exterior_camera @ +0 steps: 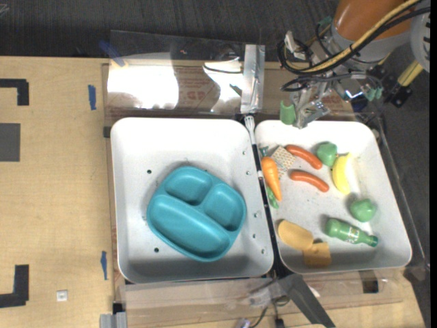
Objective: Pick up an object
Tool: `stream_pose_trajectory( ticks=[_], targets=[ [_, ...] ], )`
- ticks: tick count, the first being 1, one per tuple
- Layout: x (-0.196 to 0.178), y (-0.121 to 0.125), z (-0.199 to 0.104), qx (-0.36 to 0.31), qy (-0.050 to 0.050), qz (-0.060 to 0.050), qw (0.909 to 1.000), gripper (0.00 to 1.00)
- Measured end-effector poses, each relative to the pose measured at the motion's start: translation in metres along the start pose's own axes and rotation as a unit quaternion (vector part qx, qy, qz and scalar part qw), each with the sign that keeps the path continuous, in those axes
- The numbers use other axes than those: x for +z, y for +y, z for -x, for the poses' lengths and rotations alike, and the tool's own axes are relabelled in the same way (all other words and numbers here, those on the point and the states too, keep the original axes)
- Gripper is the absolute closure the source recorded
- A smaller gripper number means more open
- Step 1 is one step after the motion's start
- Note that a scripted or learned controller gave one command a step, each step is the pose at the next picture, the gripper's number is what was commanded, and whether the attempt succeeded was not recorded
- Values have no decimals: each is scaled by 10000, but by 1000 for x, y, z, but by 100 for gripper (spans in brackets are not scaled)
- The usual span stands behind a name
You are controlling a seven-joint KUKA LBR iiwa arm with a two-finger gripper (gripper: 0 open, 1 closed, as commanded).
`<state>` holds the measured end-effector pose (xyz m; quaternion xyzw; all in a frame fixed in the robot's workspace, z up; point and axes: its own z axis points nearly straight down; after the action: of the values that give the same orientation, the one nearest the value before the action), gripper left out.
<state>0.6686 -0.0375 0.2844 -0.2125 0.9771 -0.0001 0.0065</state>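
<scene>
Jaws — open or shut, cannot tell — above right bin rim, beige bench.

No legible text, labels, brands or numbers, green bottle label too small to read, bench markings unlettered

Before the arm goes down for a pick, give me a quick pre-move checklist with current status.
1. Gripper above the right white bin, at its far edge: ok.
2. Gripper carrying nothing visible: ok.
3. Finger opening: cannot tell.
4. Targets present: two orange sausages, yellow banana, green bottle, orange carrot: ok.
5. Bottle lies apart from its neighbours: ok.
6. Teal divided plate sits in the left bin, out of the path: ok.
</scene>
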Motion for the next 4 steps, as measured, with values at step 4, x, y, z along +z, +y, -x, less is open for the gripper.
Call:
stream_pose_trajectory(
  ticks=[4],
  targets=[
    [13, 48, 22, -1478, -1, 6, 9890, 100]
  ],
)
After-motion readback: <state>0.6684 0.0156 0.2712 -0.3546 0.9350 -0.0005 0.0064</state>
